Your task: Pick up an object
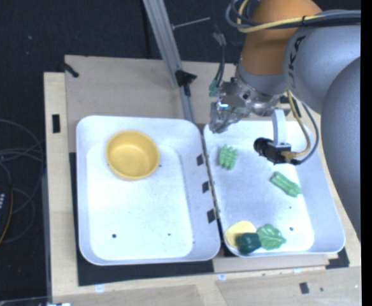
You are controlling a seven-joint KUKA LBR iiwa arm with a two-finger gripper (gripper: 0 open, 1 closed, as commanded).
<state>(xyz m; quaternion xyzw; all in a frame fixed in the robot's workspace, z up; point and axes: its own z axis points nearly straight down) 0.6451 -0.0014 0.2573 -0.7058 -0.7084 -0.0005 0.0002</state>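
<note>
Over the right bin's [313, 238] far-left corner my hand [219, 121] hung above the green ridged piece [227, 157], its grip impossible to tell.

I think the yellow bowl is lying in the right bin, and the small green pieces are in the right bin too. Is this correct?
Not fully. The camera view shows the yellow bowl in the left bin, not the right one. The small green pieces are indeed in the right bin.
</note>
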